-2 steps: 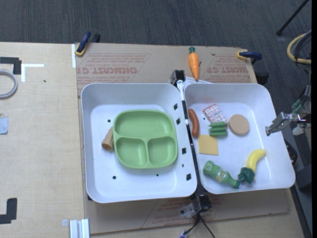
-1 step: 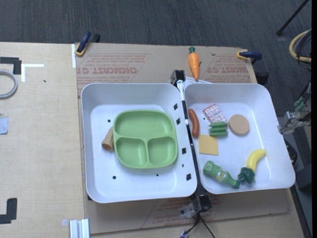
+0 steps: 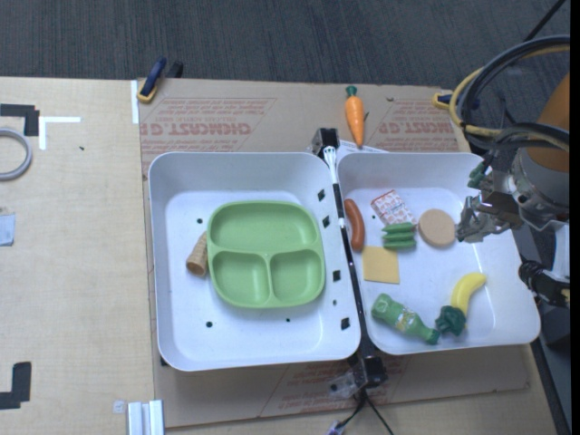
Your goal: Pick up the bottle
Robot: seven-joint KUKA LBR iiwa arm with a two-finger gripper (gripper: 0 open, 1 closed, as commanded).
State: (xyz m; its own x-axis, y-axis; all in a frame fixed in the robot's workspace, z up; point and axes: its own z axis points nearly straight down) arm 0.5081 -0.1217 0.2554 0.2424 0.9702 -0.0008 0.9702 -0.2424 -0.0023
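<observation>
The bottle (image 3: 403, 319), green with a pale label whose print is too small to read, lies on its side at the front edge of the right bin (image 3: 507, 332), near that bin's front left corner. Just beside its cap end sits a broccoli (image 3: 450, 320), touching the lower tip of a banana (image 3: 467, 290). A yellow cheese slice (image 3: 381, 264) lies behind the bottle, with a green bean bundle (image 3: 399, 236), a red-and-white packet (image 3: 391, 207) and a round tan cookie (image 3: 437, 227) further back. A sausage (image 3: 354, 224) rests along the left wall.

The gripper (image 3: 474, 226) hovers over the right edge of this bin, well apart from the bottle; whether it is spread or closed cannot be told from here.

The left bin (image 3: 181, 179) carries a green divided plate (image 3: 266, 254) and a cone (image 3: 198, 255) beside it. A carrot (image 3: 353, 114) lies on the cardboard (image 3: 208, 120) behind the bins, on the worktop (image 3: 72, 270); the cardboard bears upside-down red lettering, not clearly legible.
</observation>
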